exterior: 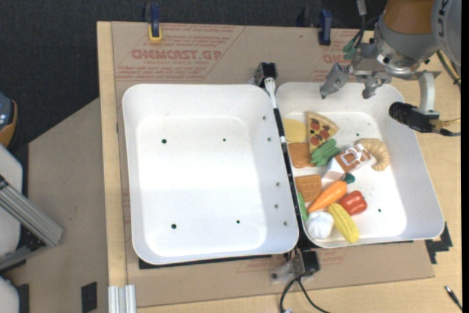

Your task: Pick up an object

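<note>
Status: the pick is not yet made. The pincer (pixel 353 83) hangs above the far rim of the right bin (pixel 429 201), its two grey fingers spread wide apart with nothing between them. No object is lifted; every item lies in the bin.

Contents of the right bin, all crowded toward its left half: a pizza slice (pixel 320 128) lies nearest the pincer, with a yellow cheese wedge (pixel 294 130) beside it at the dividing wall. Below these sit a green pea pod (pixel 325 152), a croissant (pixel 377 152), a small white-and-brown packet (pixel 353 157), a carrot (pixel 327 195), a red pepper (pixel 353 202), a corn cob (pixel 344 222) and a white egg-like piece (pixel 319 226). Several of these touch or overlap. The left bin (pixel 146 157) holds no item that I can see.

Relation: the pizza slice lies near the pincer, toward the camera and slightly to the left of it, and well below it as judged from the slant.

Remaining, in my judgement: choose one item, bring the pincer over it, descend, close and lift. The tight packing in the pile may trouble a clean grip; the pizza slice and croissant stand at the edges.
</note>
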Robot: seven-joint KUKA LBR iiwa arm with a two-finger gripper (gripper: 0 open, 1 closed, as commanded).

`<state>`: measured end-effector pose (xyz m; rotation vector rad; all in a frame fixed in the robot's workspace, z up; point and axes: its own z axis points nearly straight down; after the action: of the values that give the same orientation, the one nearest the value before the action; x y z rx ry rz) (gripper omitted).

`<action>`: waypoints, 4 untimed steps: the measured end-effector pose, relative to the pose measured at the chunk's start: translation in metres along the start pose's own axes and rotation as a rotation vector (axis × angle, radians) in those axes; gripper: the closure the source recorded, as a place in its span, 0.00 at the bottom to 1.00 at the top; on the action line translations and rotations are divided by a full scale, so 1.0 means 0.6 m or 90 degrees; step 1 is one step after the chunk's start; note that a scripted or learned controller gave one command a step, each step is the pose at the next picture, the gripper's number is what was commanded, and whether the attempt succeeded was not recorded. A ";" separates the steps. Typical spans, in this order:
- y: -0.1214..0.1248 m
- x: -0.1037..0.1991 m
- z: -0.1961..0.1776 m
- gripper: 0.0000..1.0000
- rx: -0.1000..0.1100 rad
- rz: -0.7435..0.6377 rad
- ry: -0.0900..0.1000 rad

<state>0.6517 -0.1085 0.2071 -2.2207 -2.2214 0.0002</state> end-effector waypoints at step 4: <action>-0.003 0.016 0.183 1.00 -0.004 0.001 -0.001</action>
<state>0.6497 -0.0987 0.0974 -2.2256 -2.2238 -0.0049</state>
